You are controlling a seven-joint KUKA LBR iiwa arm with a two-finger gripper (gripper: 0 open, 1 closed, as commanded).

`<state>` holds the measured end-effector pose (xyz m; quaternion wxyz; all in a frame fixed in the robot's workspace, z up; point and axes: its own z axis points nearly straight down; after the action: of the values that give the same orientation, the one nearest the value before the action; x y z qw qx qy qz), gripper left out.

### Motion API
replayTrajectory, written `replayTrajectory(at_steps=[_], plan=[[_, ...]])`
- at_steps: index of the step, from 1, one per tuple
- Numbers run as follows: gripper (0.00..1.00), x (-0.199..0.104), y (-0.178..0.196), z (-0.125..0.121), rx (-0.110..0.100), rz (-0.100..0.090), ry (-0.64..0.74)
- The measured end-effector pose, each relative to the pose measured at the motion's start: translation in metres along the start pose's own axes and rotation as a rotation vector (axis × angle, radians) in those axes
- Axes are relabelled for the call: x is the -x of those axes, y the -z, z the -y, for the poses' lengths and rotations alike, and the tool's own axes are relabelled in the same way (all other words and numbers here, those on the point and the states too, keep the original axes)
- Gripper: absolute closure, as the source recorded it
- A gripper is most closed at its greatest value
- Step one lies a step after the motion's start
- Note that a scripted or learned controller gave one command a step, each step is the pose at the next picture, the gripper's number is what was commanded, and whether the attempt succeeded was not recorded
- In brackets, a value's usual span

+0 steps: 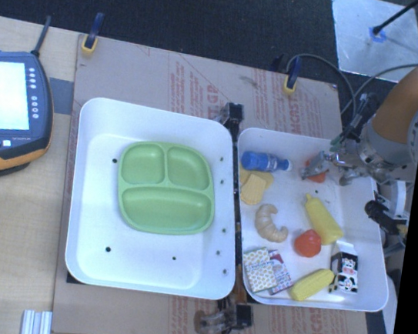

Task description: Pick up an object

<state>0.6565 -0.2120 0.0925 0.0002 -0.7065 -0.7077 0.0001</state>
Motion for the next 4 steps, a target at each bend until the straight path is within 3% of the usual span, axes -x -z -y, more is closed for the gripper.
replayTrajectory(at_steps=[2, 4], plan=[[0.00, -0.004, 0.000, 0.000, -0.002, -0.001, 0.002], [0.00, -0.027, 0.000, 0.001, -0.006, -0.001, 0.004]])
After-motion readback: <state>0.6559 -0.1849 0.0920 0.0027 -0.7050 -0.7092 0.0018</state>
